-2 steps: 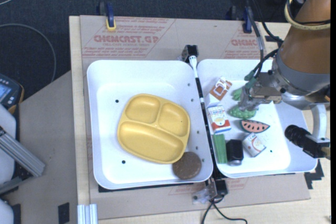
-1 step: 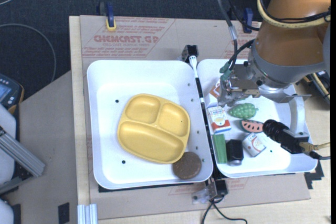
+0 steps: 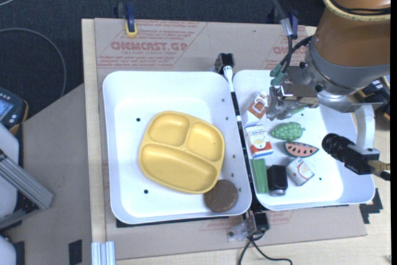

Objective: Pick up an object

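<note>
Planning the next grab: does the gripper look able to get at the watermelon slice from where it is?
Probably yes. The watermelon slice lies uncovered in the right bin, nothing on top, and the gripper hangs just above it; the green bumpy toy sits close by.

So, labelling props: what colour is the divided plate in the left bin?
Yellow plate, clearest in the camera view.

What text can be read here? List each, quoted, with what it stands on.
"CHEMCAST G P", red print, reversed or partly hidden: the brown board under the bins.
Smaller red lines below it: too blurred to read.
Cartons in the right bin: printing too small to read.
</note>
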Robot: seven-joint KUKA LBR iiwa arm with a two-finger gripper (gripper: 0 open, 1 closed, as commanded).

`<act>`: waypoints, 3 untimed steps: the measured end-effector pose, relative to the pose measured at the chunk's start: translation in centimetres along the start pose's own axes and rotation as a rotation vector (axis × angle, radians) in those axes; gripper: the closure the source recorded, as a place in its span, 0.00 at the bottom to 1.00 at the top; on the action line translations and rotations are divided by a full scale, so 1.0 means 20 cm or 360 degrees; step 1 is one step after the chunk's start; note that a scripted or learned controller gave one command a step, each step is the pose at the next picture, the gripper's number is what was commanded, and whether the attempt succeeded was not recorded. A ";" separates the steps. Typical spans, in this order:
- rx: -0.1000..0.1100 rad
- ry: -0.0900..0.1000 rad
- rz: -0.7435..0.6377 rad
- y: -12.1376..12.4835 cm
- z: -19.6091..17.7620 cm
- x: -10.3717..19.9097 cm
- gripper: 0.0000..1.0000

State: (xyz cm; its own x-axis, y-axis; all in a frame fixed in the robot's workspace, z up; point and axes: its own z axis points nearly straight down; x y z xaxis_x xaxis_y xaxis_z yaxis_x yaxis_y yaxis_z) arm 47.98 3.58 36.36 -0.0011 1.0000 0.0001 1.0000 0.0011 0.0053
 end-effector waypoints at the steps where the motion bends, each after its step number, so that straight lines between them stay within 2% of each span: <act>1: 0.0023 0.0000 0.0002 -0.01 0.40 0.06 1.00; 2: -0.0010 0.0006 -0.0010 0.00 -0.10 0.32 1.00; 3: 0.0024 -0.0004 0.0011 -0.01 0.28 0.06 1.00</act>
State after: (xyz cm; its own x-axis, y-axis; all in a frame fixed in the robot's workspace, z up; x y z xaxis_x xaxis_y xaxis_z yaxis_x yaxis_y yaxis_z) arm 47.83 4.69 30.75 0.0061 1.0000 -0.0022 0.9999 -0.0061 -0.0095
